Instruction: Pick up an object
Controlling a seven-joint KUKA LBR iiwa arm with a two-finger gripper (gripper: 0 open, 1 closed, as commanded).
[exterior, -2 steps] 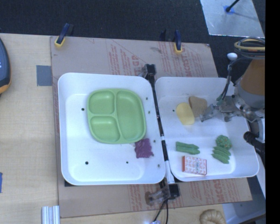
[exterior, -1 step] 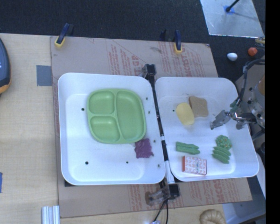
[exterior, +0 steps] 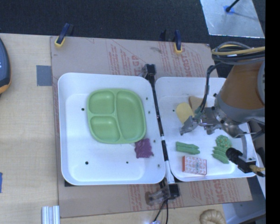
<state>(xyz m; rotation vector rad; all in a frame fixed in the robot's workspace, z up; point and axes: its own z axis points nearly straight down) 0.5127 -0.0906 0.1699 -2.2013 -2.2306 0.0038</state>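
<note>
1. The right bin (exterior: 168, 85) serves as the landmark; the left bin (exterior: 65, 125) sits just beside it, their inner rims touching along a black bar.
2. The arm (exterior: 242, 85) reaches over the right bin's far right part, with the gripper (exterior: 186, 127) low over the bin's middle.
3. The gripper's metal fingers (exterior: 190, 124) point toward the left bin; nothing shows between them, and whether they are spread or closed cannot be told.
4. A yellow piece (exterior: 183, 110) lies in the right bin, just behind the gripper.
5. A green pea pod (exterior: 187, 148) lies just in front of the gripper, apart from it.
6. A small red and white box (exterior: 194, 165) rests near the right bin's front rim.
7. A green leafy toy (exterior: 221, 149) lies toward the right bin's right side.
8. In the left bin sit a green divided plate (exterior: 116, 115) and a purple lump (exterior: 143, 148) at the plate's front corner.
</note>
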